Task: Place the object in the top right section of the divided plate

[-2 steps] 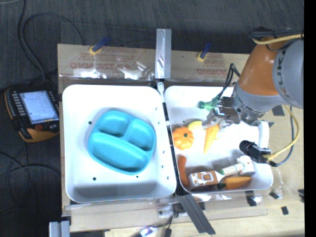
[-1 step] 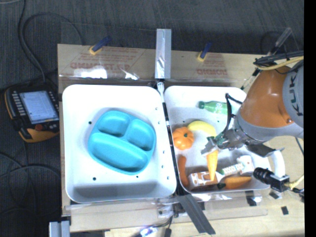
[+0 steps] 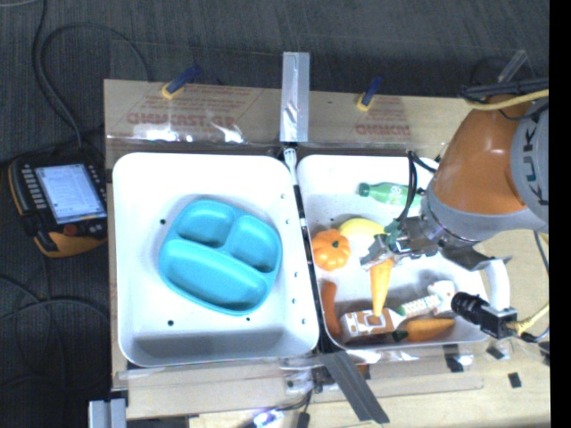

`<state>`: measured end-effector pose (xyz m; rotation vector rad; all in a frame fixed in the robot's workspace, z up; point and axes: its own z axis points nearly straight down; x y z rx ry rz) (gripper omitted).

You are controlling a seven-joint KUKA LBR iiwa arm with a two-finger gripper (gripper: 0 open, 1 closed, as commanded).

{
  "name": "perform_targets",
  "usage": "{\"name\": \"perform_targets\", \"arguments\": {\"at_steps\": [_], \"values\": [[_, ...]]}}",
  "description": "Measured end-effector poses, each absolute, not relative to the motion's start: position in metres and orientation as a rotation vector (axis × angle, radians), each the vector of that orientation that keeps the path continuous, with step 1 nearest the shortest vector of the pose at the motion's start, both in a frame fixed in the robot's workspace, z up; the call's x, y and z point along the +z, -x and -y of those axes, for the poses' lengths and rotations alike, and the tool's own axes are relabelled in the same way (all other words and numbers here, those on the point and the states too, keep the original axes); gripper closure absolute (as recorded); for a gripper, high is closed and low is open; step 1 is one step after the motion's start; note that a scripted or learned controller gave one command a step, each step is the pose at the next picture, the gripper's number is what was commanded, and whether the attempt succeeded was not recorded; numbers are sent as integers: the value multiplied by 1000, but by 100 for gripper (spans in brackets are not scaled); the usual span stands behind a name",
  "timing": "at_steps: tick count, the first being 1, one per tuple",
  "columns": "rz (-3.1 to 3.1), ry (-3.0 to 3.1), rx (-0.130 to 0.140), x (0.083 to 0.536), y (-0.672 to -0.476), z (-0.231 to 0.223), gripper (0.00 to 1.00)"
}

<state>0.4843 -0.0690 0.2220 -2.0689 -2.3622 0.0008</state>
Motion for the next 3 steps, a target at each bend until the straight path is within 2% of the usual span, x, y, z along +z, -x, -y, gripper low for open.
{"name": "perform_targets", "arguments": {"at_steps": [1, 2, 3], "values": [[2388, 2035, 5, 182, -483, -8, 100], [2174, 2271, 7, 278, -512, -52, 100], [2173, 2271, 8, 278, -512, -52, 0]]}}
